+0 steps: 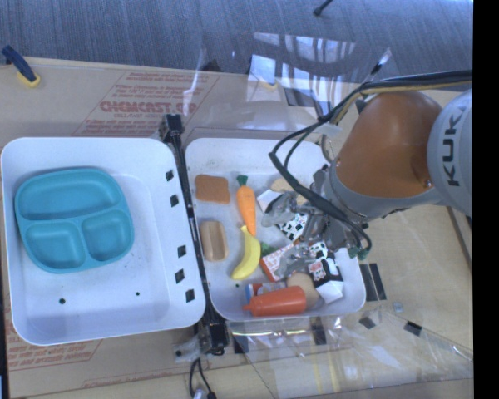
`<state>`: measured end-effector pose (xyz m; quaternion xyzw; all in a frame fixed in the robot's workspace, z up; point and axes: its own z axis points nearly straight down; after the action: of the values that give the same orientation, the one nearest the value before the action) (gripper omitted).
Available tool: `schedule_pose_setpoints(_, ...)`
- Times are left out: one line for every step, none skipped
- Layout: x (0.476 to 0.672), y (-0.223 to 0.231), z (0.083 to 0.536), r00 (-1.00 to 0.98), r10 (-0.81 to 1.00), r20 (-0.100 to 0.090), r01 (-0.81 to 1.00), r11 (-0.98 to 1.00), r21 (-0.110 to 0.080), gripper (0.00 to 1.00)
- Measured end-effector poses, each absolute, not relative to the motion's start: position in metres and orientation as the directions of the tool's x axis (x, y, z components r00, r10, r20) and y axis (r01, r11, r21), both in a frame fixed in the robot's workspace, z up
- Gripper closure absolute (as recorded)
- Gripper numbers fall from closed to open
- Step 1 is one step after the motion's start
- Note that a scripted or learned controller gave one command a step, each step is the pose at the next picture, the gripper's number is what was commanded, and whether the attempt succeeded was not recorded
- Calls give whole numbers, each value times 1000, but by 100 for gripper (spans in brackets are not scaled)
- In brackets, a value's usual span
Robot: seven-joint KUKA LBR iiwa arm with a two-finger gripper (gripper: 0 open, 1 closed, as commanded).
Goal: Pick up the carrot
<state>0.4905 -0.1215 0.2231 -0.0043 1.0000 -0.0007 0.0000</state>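
Observation:
The carrot (246, 209) is orange with a small green top and lies lengthwise in the middle of the right bin (233, 150), between a slice of toast and a banana. My gripper (294, 221) hangs low over the bin just to the right of the carrot, amid a heap of small packages. It stands a short way from the carrot and nothing of the carrot is in its grasp. The arm's orange band (389, 144) and cables cover the bin's right side.
The right bin also holds toast (212, 189), a bread roll (213, 239), a banana (248, 256), cow-patterned cartons (325, 269) and a red item (276, 302) at the front. In the left bin (150, 289) lies a blue divided plate (73, 218).

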Motion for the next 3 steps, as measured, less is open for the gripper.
schedule_pose_setpoints(528,-125,105,-995,103,-7,103,995,-1,0)
schedule_pose_setpoints(586,-131,93,-978,207,-3,207,978,0,0)
schedule_pose_setpoints(587,-129,104,-980,199,-4,199,980,0,100)
